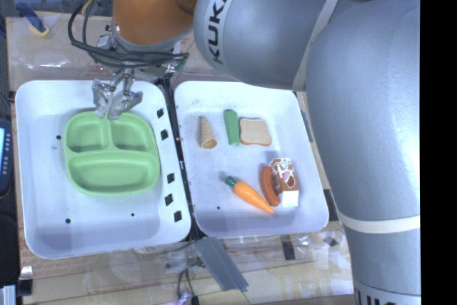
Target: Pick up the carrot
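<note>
Two white bins sit side by side on the bench. The carrot (250, 195) lies in the right bin (303, 153), well apart from the gripper (114, 102), which hangs over the green tray's (111, 157) upper edge, jaws clenched on nothing.

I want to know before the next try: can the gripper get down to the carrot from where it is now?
Probably yes. The carrot lies uncovered in the right bin, nothing on top, though the sausage sits close beside it. The gripper hangs over the green tray in the left bin.
</note>
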Available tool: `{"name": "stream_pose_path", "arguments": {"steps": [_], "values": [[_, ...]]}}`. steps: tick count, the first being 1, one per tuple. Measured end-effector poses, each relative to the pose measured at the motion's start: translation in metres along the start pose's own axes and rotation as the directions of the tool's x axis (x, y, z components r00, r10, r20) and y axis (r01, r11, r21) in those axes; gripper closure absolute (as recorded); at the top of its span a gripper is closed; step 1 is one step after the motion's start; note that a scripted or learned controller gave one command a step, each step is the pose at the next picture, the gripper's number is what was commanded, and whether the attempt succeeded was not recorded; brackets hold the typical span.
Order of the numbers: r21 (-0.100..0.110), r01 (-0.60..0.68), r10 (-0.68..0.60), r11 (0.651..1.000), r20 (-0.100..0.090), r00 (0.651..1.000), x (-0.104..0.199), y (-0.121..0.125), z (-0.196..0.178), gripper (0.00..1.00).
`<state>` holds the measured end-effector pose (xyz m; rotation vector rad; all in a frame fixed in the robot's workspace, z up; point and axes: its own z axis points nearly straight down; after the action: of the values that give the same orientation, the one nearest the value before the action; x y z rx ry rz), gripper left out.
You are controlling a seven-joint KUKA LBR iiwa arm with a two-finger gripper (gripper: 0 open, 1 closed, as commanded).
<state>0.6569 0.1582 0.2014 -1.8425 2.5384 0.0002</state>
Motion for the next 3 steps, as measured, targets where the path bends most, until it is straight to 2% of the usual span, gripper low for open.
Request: {"name": "stream_pose_path", "arguments": {"steps": [1, 2, 3], "values": [[0.001, 0.147, -0.147, 0.989, 0.001, 0.989, -0.038, 0.012, -0.002, 1.0], [-0.003, -0.068, 0.068, 0.998, -0.003, 0.998, -0.049, 0.016, 0.009, 1.0], [-0.001, 0.394, -0.394, 0.919, 0.0, 0.919, -0.04, 0.019, 0.108, 1.0]]}}
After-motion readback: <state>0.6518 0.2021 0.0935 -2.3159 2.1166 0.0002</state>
